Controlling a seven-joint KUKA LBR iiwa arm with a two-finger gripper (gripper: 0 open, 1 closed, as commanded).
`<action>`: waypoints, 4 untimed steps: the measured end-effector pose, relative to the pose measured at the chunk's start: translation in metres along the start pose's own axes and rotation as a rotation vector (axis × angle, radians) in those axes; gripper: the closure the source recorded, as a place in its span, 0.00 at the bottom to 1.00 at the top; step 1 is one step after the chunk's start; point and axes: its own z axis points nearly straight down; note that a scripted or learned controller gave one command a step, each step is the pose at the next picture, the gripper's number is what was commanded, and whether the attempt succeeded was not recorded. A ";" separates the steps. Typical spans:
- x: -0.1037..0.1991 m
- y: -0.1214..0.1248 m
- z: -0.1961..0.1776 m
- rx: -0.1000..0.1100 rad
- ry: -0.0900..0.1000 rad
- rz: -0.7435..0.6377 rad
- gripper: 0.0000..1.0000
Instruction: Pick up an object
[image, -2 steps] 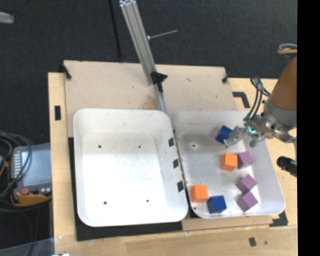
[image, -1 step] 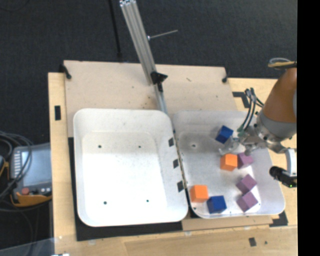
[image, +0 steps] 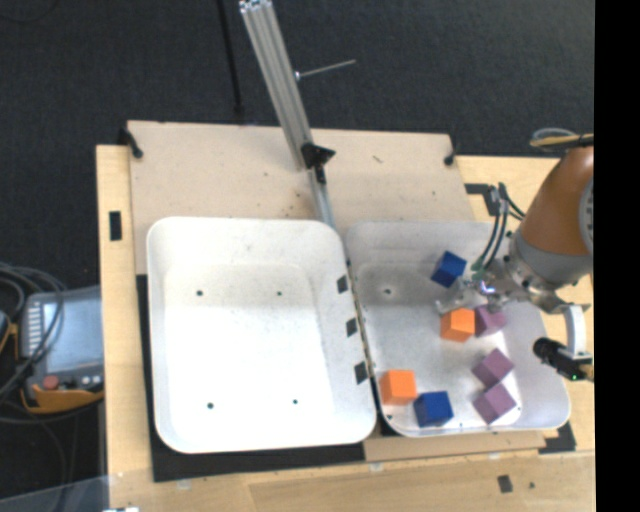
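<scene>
Hovering pincer (image: 468, 298) (above orange cube (image: 459, 324))

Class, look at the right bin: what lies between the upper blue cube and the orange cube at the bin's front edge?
In the camera view, bare white bin floor separates the upper blue cube from the front orange cube.

Blue, orange, purple cubes (image: 449, 268); white bins (image: 250, 240)

On the counter (image: 420, 150), the tool (image: 478, 298) hangs over the right bin (image: 385, 260), one cube (image: 449, 268) just behind it, two cubes (image: 458, 324) touching beneath it, four more cubes (image: 399, 385) nearer the front, the other bin (image: 250, 250) far left.
</scene>
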 end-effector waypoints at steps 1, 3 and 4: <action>-0.001 0.003 0.003 -0.009 -0.003 0.002 0.00; -0.001 0.014 -0.068 0.006 0.004 -0.002 1.00; -0.005 0.017 -0.112 0.007 0.004 -0.003 1.00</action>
